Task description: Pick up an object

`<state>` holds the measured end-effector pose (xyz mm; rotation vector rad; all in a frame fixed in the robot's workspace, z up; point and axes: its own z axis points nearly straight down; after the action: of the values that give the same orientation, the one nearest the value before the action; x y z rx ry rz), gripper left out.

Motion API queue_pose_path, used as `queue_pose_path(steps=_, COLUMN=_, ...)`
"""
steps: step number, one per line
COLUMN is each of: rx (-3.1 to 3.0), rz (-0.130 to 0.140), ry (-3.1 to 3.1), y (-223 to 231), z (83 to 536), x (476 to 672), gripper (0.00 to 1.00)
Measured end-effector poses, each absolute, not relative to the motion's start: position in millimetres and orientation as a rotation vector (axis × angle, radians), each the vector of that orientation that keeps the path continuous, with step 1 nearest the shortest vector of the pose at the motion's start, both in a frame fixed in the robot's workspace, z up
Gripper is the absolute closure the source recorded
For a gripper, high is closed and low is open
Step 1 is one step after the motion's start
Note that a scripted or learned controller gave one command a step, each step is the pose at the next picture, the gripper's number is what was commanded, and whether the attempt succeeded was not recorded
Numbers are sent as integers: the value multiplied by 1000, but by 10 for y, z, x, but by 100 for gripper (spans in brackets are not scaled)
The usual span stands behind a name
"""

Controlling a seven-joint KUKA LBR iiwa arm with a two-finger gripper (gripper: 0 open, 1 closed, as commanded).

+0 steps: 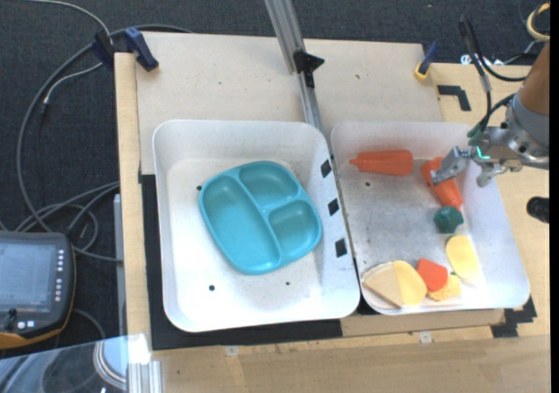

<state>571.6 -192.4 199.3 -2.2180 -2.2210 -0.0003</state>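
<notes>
The gripper (pixel 467 166) hangs over the upper right of the right bin (pixel 515 247), its two metal fingers (pixel 451 164) spread apart and grasping nothing. One finger's tip lies at or just over a smooth orange carrot-shaped piece (pixel 448 189); whether they touch I cannot tell. Just below that piece sits a small, knobbly dark green object (pixel 449 219). Off to the fingers' left lies a longer orange cylinder (pixel 383 162) with a matte plastic look. Well below the fingers, along the bin's lower wall, cluster a pale yellow oval (pixel 463 258), a red wedge (pixel 431 274) and tan flat slices (pixel 390 284). The left bin (pixel 175 208) carries a glossy teal divided plate (pixel 259 216).
</notes>
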Motion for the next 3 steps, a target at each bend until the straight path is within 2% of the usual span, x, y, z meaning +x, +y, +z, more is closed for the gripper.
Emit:
queue_pose_path(steps=2, rx=-2216, rz=4, ry=-2217, y=-1995, z=977, x=5647, gripper=0)
queue_pose_path(steps=3, rx=-2220, rz=-2, ry=-2222, y=-1997, z=1122, x=5666, gripper=100)
